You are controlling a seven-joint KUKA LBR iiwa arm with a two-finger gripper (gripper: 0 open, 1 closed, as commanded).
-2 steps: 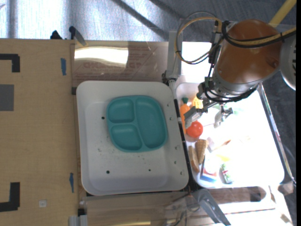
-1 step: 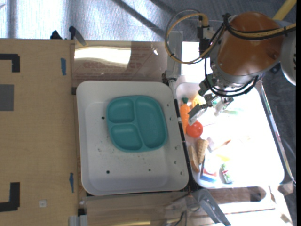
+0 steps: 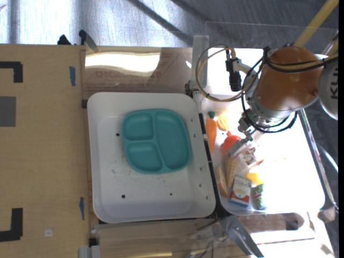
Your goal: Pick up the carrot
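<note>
Gripper (image 3: 244, 138), grip state unclear, hovers right of carrot (image 3: 211, 132); crowded neighbours at centre right risk a wrong grab.

A teal divided plate (image 3: 156, 140) lies in the left white bin (image 3: 102, 160); small cartons (image 3: 241, 190) crowd the right bin (image 3: 301, 165).

Bench (image 3: 43, 144), seen from above at a slant: a brown board surface with black corner marks and short strips of blue tape along its left part. Two shallow white bins rest on it side by side. The left bin (image 3: 102, 198) holds a teal divided plate (image 3: 156, 141) with three compartments, lying flat near the bin's middle; dark specks dot the bin floor. The right bin (image 3: 301, 192), strongly lit, touches the left bin along a dark seam and holds a cluster of small items near its left wall.
</note>
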